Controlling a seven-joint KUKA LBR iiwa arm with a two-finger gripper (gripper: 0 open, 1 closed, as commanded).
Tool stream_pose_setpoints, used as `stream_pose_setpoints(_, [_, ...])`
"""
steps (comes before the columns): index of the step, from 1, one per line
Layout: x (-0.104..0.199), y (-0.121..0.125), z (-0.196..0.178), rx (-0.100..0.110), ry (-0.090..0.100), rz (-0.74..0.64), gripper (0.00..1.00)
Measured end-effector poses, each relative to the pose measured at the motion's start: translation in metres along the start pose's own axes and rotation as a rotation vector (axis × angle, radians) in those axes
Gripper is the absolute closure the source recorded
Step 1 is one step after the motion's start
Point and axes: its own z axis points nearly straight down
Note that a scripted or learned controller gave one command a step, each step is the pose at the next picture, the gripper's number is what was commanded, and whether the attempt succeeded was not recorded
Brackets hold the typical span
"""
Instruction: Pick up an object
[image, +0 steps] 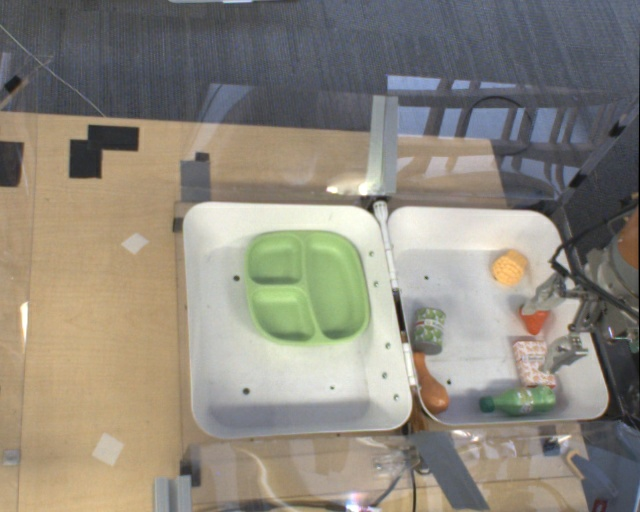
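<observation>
My gripper (549, 330) reaches in over the right edge of the right bin (460, 235), its two fingers spread apart and open. A small red-orange piece (536, 321) lies just left of the gap between the fingertips, not clamped. Under the lower finger (562, 354) a pink and white packet (530, 362) lies in the bin. A green bottle (518, 402) lies on its side at the front right. Toward the back right is a yellow round object (509, 267). Near the bin's left wall stand a green and white can (429, 328) and an orange-brown piece (431, 388).
The left bin (215, 380) holds a green divided plate (305, 286). A metal post (383, 140) rises behind the seam between the bins. The wooden bench (90, 300) stretches to the left.
</observation>
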Motion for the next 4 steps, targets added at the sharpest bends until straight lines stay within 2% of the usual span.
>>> stream_pose_setpoints(1, [-0.009, -0.003, 0.100, 0.001, -0.007, 0.263, 0.00])
stream_pose_setpoints(2, [-0.014, -0.002, 0.086, 0.005, -0.023, 0.256, 1.00])
stream_pose_setpoints(3, [0.008, 0.048, -0.010, 0.000, -0.012, 0.242, 1.00])
stream_pose_setpoints(4, [0.007, 0.047, -0.018, 0.001, -0.012, 0.239, 1.00])
